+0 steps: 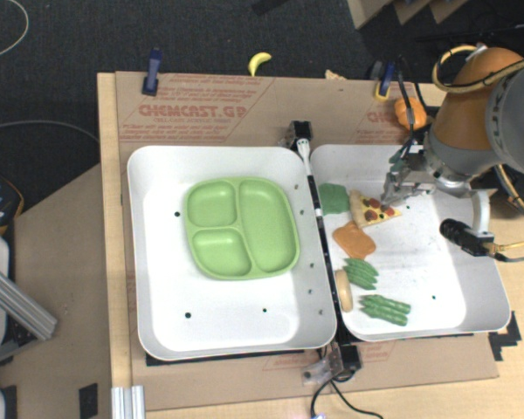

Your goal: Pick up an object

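Where arm reaches in, gripper point(400, 184) over pizza slice point(372, 209), right bin point(472, 317)

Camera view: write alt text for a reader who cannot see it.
A grey and orange robot arm reaches from the right, its gripper low over a pizza slice toy in the right white bin. That bin also holds toy foods: a green piece, an orange piece and green bean pods. The left white bin holds a green divided plate.
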Robot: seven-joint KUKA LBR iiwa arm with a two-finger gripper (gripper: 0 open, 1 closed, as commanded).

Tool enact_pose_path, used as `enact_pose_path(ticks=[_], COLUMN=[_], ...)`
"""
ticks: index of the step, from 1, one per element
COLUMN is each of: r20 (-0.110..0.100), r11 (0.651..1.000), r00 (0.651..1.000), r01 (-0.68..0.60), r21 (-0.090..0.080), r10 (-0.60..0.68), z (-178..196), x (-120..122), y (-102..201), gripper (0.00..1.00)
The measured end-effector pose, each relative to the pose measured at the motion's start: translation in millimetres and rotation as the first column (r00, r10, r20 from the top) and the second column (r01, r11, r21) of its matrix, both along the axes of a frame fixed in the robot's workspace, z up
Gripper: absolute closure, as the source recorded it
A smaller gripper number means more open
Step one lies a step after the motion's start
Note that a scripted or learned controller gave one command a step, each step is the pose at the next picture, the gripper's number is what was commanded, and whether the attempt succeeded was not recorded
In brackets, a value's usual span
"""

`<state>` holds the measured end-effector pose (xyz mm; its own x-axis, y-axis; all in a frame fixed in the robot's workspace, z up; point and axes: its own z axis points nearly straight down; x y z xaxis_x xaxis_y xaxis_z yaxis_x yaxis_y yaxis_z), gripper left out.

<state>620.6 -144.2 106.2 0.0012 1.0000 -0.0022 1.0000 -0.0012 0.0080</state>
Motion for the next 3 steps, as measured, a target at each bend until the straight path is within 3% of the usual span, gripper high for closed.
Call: enact_pose_path(ticks=[1,2,3], r20=[-0.004,-0.007,0.005], r11=[1.000,1.000,1.000], r00=[1.000,1.000,1.000], r01=[-0.001,0.002,-0.008], r21=[-0.001,0.001,0.000], r10=[0.001,-0.002,0.008], z=[-22,24,124], x=[47,18,41], y=[-49,-82,-18], gripper=[1.00,1.00,1.00])
